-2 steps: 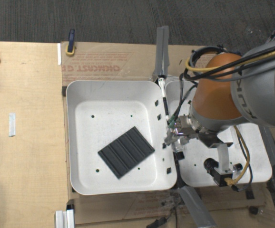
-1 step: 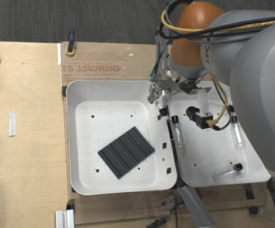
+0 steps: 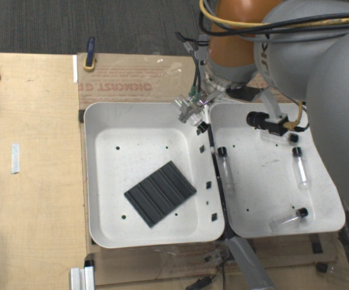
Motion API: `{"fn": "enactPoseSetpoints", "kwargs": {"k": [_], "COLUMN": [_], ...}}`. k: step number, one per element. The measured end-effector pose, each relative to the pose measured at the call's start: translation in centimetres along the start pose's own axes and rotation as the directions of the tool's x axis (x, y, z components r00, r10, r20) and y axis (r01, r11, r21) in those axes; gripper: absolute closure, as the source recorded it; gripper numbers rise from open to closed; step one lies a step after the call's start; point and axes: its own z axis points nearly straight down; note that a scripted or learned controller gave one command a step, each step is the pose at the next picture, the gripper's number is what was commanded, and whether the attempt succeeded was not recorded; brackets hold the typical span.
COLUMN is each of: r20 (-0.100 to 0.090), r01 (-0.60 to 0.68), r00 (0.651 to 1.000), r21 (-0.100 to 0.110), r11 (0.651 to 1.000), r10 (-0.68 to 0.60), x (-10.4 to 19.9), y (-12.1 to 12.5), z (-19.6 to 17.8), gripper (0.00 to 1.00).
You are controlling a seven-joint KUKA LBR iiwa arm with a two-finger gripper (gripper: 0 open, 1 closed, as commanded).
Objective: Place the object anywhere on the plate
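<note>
I see the gripper (image 3: 192, 109) hanging over the far rim where the two shallow bins meet, just at the far right corner of the left white bin (image 3: 91, 162). From this slant I cannot tell whether it is parted or closed. The dark grey ribbed rectangular plate (image 3: 160, 193) lies flat on the floor of the left white bin, turned at an angle to the walls. It sits toward the near side, well apart from the gripper. The things I could move lie in the right white bin (image 3: 259, 180): three clear plastic tubes with black caps. The first clear tube (image 3: 223, 163) lies along that bin's left wall with its cap toward the far side. It is the nearest of the three to the gripper, on the gripper's near side. The second clear tube (image 3: 299, 167) lies by the right wall, its cap also toward the far side. The third clear tube (image 3: 288, 220) lies close to the near right corner, its cap at its right end. All three lie apart from one another, and the bins' adjoining walls stand between them and the plate.
</note>
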Motion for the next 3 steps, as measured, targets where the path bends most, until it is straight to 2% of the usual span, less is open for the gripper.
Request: {"fn": "enactPoseSetpoints", "kwargs": {"k": [1,2,3], "r20": [-0.001,-0.004,-0.003], "r01": [0.325,0.521,0.521], "r00": [0.946,0.853,0.853], "r21": [0.0,0.0,0.0], "r11": [0.946,0.853,0.853], "r10": [-0.325,-0.521,-0.521], "x": [2.0,6.4,6.4], "y": [-5.9,-10.1,-10.1], "z": [-12.4,-6.6,-6.6], "gripper": [1.0,1.0,0.0]}}
